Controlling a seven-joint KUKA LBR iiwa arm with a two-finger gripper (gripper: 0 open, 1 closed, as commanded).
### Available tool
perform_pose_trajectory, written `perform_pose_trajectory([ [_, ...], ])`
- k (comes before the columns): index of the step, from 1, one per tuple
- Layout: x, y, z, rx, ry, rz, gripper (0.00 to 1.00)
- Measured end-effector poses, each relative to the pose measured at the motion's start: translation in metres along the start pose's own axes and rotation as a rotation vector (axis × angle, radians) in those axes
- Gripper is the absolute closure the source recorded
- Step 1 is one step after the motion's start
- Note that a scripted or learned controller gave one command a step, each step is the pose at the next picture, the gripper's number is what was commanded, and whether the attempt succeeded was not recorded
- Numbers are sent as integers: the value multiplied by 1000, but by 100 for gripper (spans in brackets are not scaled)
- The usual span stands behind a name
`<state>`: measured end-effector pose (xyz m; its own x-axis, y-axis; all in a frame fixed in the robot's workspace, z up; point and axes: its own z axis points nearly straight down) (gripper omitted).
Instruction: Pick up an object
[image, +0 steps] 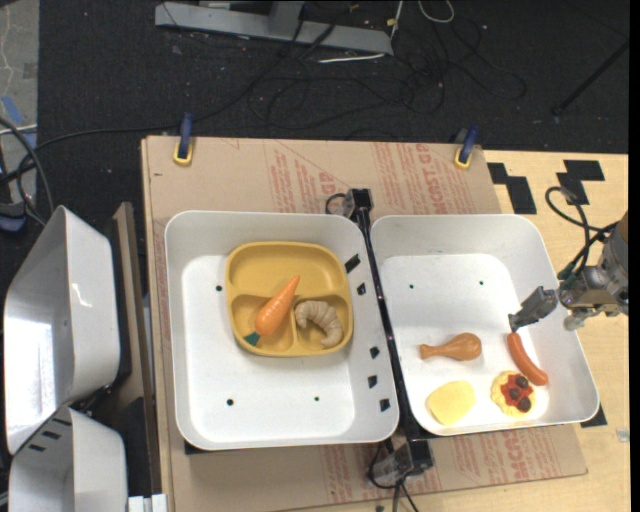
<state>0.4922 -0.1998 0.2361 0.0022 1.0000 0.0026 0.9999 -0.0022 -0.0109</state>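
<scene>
**Gripper poised at the right bin's far edge, toy food just beside it**

The gripper (548, 305) reaches in from the right side of the view and sits over the right-hand rim of the right bin (450, 250). One dark finger (532, 308) points down and to the left, into the bin; a second finger cannot be made out, so whether the hand is apart or together cannot be told. Nothing is seen between its fingers.

Nearest to the gripper is the sausage (527, 360), a red-orange piece lying slanted just below the dark finger and close to it, though whether the two touch cannot be told. Further below, near the bin's lower right corner, rests a small pizza slice (518, 394) with dark and red toppings, just beside the sausage's lower end. To the left of the gripper and a little lower lies the chicken drumstick (453, 348), apart from the finger. Below that, a pale yellow round piece (451, 402) sits beside the pizza slice.

Well away to the gripper's left, in the left bin (200, 400), stands a yellow divided plate (285, 262). A carrot (277, 306) lies tilted across its dividers, and a curled beige piece (321, 320) lies in the lower right compartment.

Both bins rest on a cardboard sheet (300, 170).
</scene>
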Motion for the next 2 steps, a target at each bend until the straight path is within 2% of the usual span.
perform_pose_trajectory([
  [1, 0, 2, -5, -10, -3, -3, 0],
  [2, 6, 0, 40, -6, -1, -1, 0],
])
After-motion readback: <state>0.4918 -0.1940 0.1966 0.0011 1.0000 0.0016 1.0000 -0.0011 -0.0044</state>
